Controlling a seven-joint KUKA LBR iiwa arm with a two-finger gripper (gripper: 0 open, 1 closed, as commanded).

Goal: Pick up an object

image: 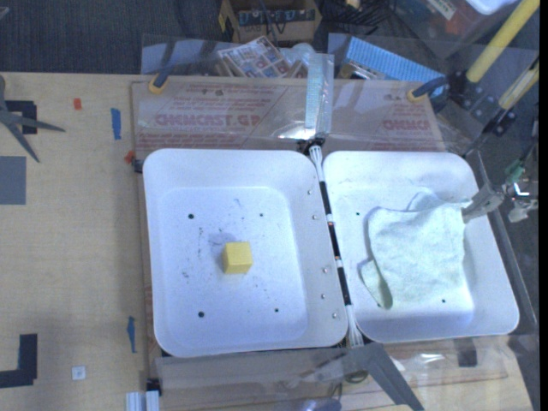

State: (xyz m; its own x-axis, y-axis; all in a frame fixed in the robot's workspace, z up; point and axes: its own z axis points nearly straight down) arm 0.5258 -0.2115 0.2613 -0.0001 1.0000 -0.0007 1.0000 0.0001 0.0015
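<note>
My hand (479, 205) hovers at the cloth's (421, 251) edge, grip state unclear; limp fabric could slip free as I lift.

Left bin (171, 195): we see open floor all round the yellow cube (238, 258), which sits alone near the middle.
Right bin (402, 174): a white cloth (419, 251) covers the floor from centre toward 3 o'clock; we find bare floor at 12 and 6 o'clock.
Divider: the touching bin rims form a ridge between the two.
</note>
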